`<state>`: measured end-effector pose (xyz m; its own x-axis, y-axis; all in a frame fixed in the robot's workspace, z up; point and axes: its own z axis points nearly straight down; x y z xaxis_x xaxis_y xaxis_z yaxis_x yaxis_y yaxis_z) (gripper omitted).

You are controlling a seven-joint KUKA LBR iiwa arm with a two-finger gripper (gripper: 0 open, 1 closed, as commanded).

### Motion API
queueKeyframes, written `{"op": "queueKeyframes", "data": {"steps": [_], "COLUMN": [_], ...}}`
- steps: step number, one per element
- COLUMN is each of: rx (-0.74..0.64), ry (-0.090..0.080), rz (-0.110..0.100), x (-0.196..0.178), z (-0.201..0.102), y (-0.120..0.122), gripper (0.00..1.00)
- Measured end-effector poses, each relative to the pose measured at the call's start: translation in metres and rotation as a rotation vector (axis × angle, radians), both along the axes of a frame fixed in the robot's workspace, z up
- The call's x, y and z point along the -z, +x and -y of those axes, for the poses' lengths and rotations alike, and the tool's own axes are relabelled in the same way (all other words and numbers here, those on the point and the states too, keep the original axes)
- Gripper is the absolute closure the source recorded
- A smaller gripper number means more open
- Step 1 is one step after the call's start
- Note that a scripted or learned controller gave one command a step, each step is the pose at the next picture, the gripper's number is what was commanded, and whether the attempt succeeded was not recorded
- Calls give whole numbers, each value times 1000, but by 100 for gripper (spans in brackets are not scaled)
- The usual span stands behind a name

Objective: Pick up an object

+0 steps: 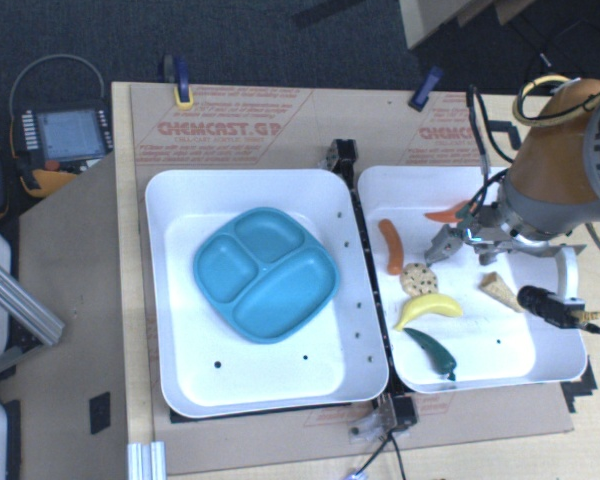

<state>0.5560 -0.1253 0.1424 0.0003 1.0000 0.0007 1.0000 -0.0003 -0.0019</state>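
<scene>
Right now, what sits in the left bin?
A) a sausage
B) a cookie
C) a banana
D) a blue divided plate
D: the blue divided plate lies in the left bin, while the banana, cookie and sausage all lie in the right bin.

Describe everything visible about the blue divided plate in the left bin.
The blue divided plate is a light-blue tray, plastic by its look, with rounded corners and three compartments: two smaller ones toward the far side and one large one nearer the camera, parted by raised ridges. It lies flat and right side up, turned at a slant to the bin walls, near the middle of the left white bin. Its compartments hold nothing. It rests on the bin floor, apart from the walls, and nothing else touches it.
</scene>
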Motion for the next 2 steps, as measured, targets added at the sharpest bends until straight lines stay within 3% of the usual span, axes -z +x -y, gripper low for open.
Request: {"op": "queueKeyframes", "data": {"steps": [1, 2], "rx": [0, 0], "ry": [0, -1], "rz": [-1, 7], "x": [52, 38], "z": [0, 0], "y": [0, 2], "gripper": [0, 100]}}
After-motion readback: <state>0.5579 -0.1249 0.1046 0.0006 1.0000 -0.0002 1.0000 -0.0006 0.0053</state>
